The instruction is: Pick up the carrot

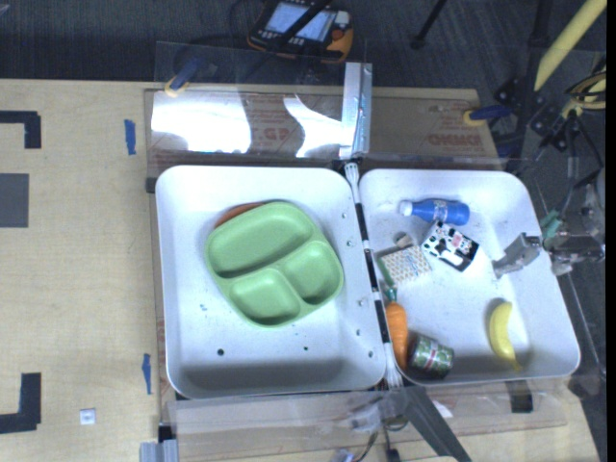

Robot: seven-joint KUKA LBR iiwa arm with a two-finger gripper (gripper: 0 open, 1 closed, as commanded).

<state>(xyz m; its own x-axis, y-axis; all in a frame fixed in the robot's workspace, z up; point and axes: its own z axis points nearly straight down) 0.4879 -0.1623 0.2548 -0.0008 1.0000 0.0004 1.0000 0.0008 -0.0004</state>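
I am hovering my gripper (515, 255) at the right bin's (525, 195) 3 o'clock edge — jaw state unreadable — approaching the carrot (396, 324) at 8 o'clock, beside 1 green can (429, 356).

Both white bins (183, 200) are looking like smooth, faintly glossy plastic. The green divided plate (274, 261) is showing a matt plastic finish. The can (430, 356) is gleaming like metal, and the blue bottle (435, 210) is shining like glossy plastic. The bench top (77, 258) is appearing as pale, matt wood, and clear sheeting (241, 114) behind the bins is glaring brightly.
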